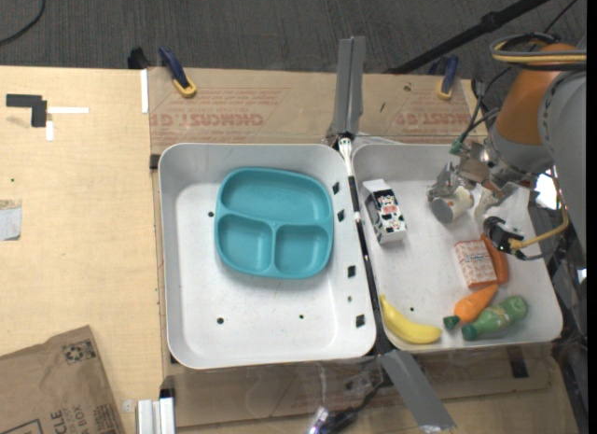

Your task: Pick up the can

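Fingers on the gripper [459, 191] seem clamped around the can [451, 204] near the right bin's [420, 273] far wall, though the wrist hides much of the contact. A shallow hold could let it slip free when lifted, rolling toward the small carton [384, 212].

The grey KUKA arm [571, 115] reaches in from the right edge of the camera view, its orange band [524, 105] sitting above the wrist. The wrist angles down and to the left, carrying the two-finger gripper [454, 194] low at the upper part of the right-hand bin. Cables loop beside the wrist, trailing back toward the arm's base.
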Available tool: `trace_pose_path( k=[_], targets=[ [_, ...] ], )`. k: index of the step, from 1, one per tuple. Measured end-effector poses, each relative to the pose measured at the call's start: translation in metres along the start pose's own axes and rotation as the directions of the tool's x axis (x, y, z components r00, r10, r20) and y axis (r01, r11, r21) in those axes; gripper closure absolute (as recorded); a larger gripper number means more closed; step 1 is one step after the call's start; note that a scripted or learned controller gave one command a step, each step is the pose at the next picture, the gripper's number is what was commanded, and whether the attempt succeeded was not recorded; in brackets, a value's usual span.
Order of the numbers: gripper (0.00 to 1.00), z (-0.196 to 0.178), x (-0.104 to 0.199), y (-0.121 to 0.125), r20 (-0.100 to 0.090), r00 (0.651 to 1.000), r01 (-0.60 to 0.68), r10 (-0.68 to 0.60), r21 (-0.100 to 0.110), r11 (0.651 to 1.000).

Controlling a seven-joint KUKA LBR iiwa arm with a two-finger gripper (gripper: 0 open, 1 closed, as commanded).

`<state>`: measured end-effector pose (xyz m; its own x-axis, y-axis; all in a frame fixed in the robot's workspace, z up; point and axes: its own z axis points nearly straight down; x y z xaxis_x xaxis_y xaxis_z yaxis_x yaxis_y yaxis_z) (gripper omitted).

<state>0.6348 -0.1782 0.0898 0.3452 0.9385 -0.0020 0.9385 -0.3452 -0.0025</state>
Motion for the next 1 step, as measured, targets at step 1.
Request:
trace_pose_path(
  k=[1],
  targets=[
    [1.0, -0.0074, 0.0006, -0.0001, 0.003, 1.0, 0.004, -0.004, 0.003, 1.0]
  ],
)
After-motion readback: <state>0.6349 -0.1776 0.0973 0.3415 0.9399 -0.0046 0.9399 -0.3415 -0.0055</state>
